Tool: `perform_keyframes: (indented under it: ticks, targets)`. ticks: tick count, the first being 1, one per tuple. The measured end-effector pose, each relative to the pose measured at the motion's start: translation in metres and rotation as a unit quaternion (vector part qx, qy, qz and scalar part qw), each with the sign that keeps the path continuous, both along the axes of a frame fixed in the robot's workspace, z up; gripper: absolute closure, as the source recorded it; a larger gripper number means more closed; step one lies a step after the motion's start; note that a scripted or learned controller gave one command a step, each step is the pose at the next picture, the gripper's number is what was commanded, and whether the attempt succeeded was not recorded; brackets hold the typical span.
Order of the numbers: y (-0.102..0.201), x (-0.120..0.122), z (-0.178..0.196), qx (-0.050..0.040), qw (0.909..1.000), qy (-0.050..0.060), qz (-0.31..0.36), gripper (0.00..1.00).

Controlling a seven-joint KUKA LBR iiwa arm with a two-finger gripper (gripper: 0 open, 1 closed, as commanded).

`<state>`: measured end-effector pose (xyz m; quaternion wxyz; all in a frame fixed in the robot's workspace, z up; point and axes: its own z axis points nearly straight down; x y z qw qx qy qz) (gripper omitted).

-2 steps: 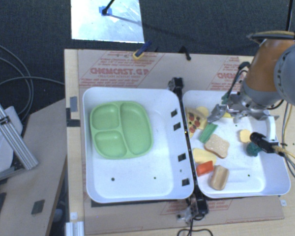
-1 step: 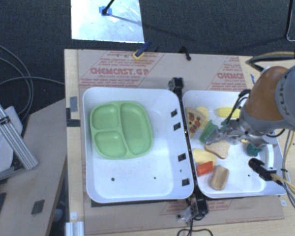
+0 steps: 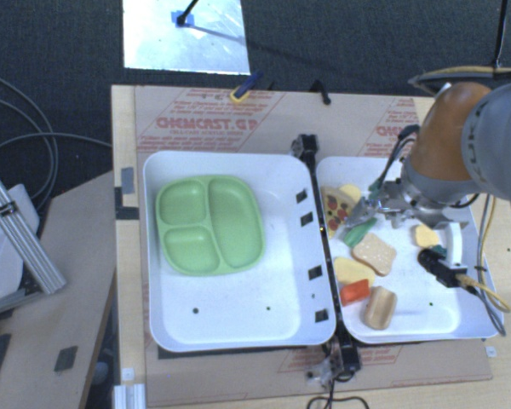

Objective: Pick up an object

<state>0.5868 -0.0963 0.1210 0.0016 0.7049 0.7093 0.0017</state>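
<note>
Two white bins [image 3: 238,164] sit on your bench. One green tray [image 3: 209,225] lies left of the gripper [image 3: 383,201]; one toast [image 3: 374,253], one bun [image 3: 380,307] just below it.

Green divided plate [image 3: 209,225], white bins [image 3: 238,331], tan toast [image 3: 374,253].

Glossy green plastic tray [image 3: 209,225]

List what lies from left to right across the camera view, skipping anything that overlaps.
Green divided plate → pizza slice → toast slice → yellow cheese piece.
</note>
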Motion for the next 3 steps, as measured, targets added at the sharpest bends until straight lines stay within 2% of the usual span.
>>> perform_keyframes:
  ticks: [1,2,3]
  targets:
    - [0.014,0.046,0.022,-0.0004,1.0000,-0.002,0.001,0.00]
    - [0.007,0.063,0.002,-0.0004,1.0000,0.000,0.000,0.00]
    - [0.014,0.067,-0.034,0.0004,1.0000,-0.002,0.000,0.00]
